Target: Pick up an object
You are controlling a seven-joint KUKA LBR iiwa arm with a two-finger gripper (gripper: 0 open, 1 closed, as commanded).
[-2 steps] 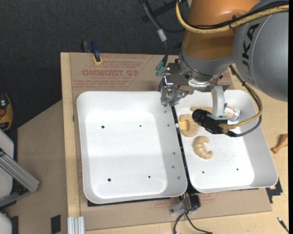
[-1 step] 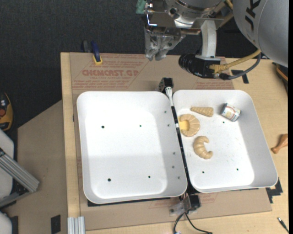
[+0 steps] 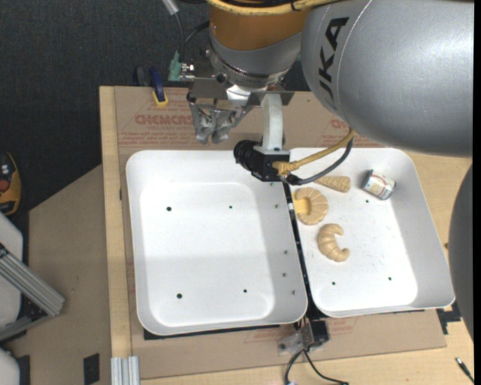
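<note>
My gripper (image 3: 213,132) hangs above the back rim of the left bin (image 3: 150,225), its metal fingers close together with nothing seen between them. The right bin (image 3: 421,248) holds a croissant (image 3: 333,242), a round pastry (image 3: 311,204), a small cone-shaped pastry (image 3: 335,183) and a small silver can (image 3: 379,184) lying on its side. All of them lie to the right of the gripper, apart from it.
The big grey arm with its orange band (image 3: 248,19) fills the upper right and hides part of the right bin's back. A black cable fitting (image 3: 259,161) sits at the bins' shared back corner. Brown cardboard (image 3: 150,113) lies under both bins.
</note>
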